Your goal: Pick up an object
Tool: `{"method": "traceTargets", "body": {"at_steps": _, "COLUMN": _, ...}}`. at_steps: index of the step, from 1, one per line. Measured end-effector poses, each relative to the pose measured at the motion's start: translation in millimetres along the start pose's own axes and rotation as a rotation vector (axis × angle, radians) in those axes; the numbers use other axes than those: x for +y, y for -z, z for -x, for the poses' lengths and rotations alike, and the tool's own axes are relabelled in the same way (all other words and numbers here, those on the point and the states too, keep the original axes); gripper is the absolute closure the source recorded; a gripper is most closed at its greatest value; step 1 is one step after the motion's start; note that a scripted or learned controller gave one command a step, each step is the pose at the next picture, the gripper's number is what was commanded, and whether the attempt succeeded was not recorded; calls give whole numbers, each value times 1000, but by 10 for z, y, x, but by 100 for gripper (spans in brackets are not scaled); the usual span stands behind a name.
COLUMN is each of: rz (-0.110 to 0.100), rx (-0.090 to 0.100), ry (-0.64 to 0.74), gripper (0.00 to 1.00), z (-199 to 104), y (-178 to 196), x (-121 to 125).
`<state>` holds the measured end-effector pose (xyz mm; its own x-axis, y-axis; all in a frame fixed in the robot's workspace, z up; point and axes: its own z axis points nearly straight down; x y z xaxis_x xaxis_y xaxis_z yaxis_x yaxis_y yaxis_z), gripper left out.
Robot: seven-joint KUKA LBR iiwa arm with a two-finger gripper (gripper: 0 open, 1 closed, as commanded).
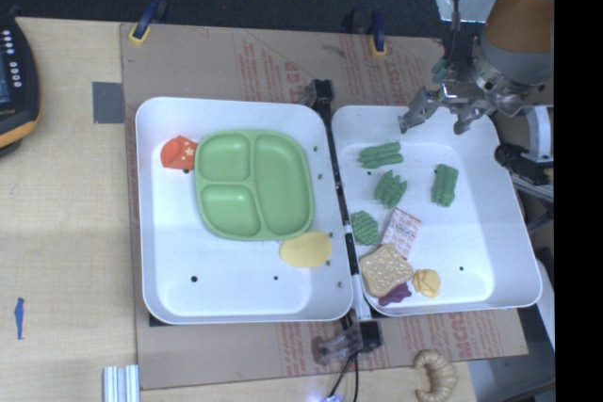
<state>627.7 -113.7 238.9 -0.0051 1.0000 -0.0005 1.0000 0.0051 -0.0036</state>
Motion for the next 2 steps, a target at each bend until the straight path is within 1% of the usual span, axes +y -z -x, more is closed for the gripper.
{"method": "traceTargets", "body": {"at_steps": 1, "rz": -12, "rx": 1, "ry": 0, "gripper": 0, "z": -27, "y": -1561, "x": -226}}
{"method": "traceTargets", "body": {"at_steps": 2, "rz": -1, "rx": -2, "ry": 0, "gripper": 100, "z": -5, "y": -1365, "x": -187}}
